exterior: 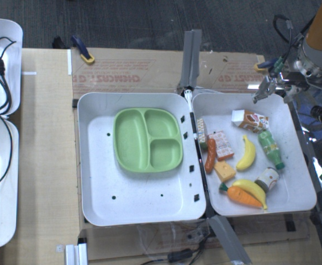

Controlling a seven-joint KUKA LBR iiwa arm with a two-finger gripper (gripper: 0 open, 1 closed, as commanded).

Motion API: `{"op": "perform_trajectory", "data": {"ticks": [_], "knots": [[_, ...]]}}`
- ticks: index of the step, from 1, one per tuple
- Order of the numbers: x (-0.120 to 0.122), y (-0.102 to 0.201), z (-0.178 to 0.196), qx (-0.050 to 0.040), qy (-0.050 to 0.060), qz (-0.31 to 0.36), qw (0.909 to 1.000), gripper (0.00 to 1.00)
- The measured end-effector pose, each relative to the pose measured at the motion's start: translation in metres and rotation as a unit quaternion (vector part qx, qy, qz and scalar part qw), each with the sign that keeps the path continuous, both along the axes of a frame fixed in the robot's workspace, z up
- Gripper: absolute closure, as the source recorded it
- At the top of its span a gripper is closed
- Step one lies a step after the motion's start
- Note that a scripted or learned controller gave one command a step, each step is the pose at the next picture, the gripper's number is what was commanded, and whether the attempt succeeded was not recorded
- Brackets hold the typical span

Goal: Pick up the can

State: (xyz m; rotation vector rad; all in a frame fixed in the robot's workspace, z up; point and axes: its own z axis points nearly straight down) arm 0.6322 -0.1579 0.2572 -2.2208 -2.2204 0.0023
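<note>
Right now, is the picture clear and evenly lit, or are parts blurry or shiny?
Camera view: light is soft and even, shadows faint. The green plate is sharp; the can is small, its label unreadable. The end effector at the right bin's far rim looks slightly soft. No strong glare on the white bins.
</note>
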Motion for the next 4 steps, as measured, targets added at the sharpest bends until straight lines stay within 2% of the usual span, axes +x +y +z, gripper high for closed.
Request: {"op": "perform_trajectory", "data": {"ticks": [1, 2, 3, 4], "knots": [[0.024, -0.001, -0.112, -0.0006, 0.0, 0.002, 1.0, 0.0], [0.014, -0.037, -0.142, -0.003, -0.013, -0.004, 0.9999, 0.0], [0.023, -0.046, -0.147, 0.007, -0.015, -0.113, 0.9935, 0.0], [0.01, -0.044, -0.145, 0.0051, -0.022, -0.133, 0.9909, 0.0]]}}
